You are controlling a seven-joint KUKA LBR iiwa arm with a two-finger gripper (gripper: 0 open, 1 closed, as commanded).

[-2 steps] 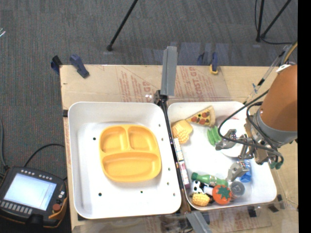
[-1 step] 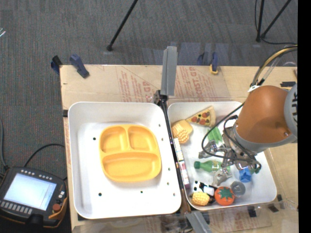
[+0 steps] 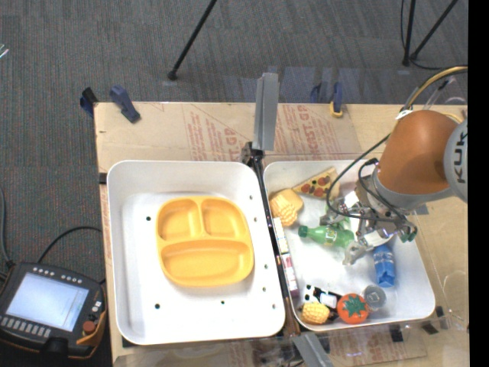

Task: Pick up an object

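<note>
The green bottle (image 3: 327, 235) lies on its side just left of the blue bottle (image 3: 384, 267), under the tool (image 3: 357, 239), whose state I cannot tell; it looks light, stiff and slippery, so gripping across its body seems safest.

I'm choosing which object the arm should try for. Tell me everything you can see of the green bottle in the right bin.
The green bottle looks like translucent green plastic, small, with a narrow neck and cap. It lies on its side on the floor of the right bin, neck pointing toward the left bin, near the bin's middle. Its base end runs under the gripper, which hangs right over it; whether they touch cannot be told. A yellow corn toy lies close by, apart from the bottle.
</note>
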